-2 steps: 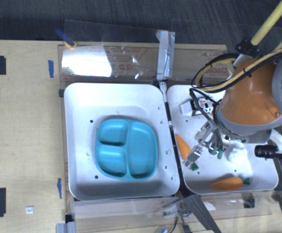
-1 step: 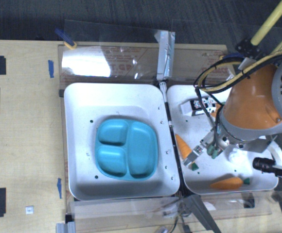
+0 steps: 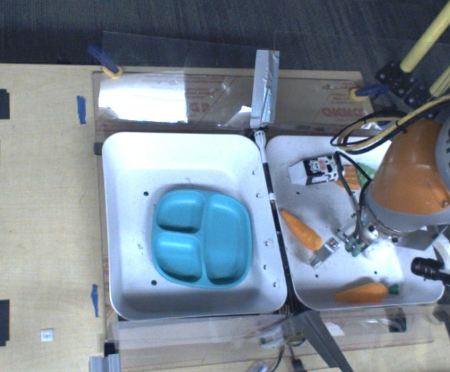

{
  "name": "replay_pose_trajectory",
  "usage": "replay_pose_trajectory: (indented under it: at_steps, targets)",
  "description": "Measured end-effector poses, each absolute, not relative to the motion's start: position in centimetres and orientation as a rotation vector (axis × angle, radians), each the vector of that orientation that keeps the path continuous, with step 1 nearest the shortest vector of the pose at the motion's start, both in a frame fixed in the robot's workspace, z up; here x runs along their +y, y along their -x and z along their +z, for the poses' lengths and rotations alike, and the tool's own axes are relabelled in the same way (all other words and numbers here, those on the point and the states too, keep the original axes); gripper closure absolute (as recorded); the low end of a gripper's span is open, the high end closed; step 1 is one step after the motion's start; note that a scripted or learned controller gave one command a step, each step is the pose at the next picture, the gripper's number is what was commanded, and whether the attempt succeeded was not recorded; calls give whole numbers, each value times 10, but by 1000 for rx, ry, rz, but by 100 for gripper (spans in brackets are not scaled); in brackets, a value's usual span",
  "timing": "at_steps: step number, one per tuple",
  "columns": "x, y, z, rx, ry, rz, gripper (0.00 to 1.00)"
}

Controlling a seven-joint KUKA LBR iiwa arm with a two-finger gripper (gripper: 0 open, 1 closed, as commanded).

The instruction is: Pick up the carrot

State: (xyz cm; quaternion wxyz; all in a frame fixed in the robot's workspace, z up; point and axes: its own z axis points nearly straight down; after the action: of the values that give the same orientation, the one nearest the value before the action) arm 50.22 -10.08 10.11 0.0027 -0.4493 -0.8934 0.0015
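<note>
- Nearest us, at the bottom of the frame, we see a clear plastic lip (image 3: 209, 333) along the front of the two bins, with dark struts (image 3: 318, 346) running off below it.
- Just behind that, in the front of the right bin (image 3: 310, 285), we find one carrot (image 3: 362, 291) lying flat on the white floor, green end pointing right, close to the front wall.
- A second carrot (image 3: 302, 230) lies further back on a slant, near the wall that divides the bins.
- We place the gripper (image 3: 330, 249) just right of that slanted carrot, low over the bin floor; we cannot tell how far the pincer stands apart, and we see nothing held in it.
- For a good pick we judge the pincer should straddle the carrot across its narrow width, near the thick middle, since the taper and smooth skin may let it slip out.
- We would mind the dividing wall: a close approach from the right leaves little room on the far side.
- The left bin (image 3: 124, 208) holds a blue divided plate (image 3: 203, 237), well apart from either carrot.
- A small black and white packet (image 3: 316, 169) sits at the back of the right bin.
- Beyond, we see a pale wooden bench (image 3: 31, 231) marked with black tape, clear panels (image 3: 178, 91), and dark carpet (image 3: 171, 6).
</note>
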Motion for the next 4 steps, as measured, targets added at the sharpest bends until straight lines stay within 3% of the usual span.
replay_pose_trajectory:
  at_steps: [1, 2, 3, 4]
  targets:
    - [-99, -505, 113, -2811, 1409, -2, 100]
    - [-99, -505, 113, -2810, 1408, -2, 0]
    - [-102, -556, 88, -2972, 1033, -2, 0]
    - [-102, -559, 100, -2982, 1038, -6, 100]
